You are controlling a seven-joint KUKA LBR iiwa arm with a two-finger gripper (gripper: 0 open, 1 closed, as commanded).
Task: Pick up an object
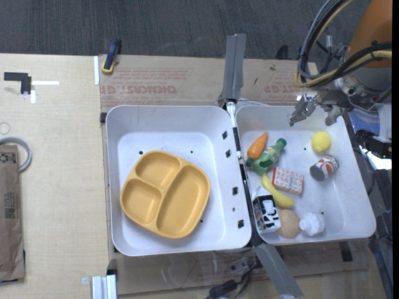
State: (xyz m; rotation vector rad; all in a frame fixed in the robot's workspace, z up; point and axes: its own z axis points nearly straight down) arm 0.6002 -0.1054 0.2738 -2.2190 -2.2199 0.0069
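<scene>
Hanging over the far edge of the right bin (349,226), the gripper (317,109) is seen with its fingers spread apart and nothing between them. Below it in that bin, a yellow ball (320,141) and a small can (323,167) are placed near the right wall, while a carrot (257,146), a green bottle (269,155), a red-patterned packet (287,180) and a banana (277,194) are clustered by the left wall. A yellow divided plate (165,194) is held in the left bin (118,167).
</scene>
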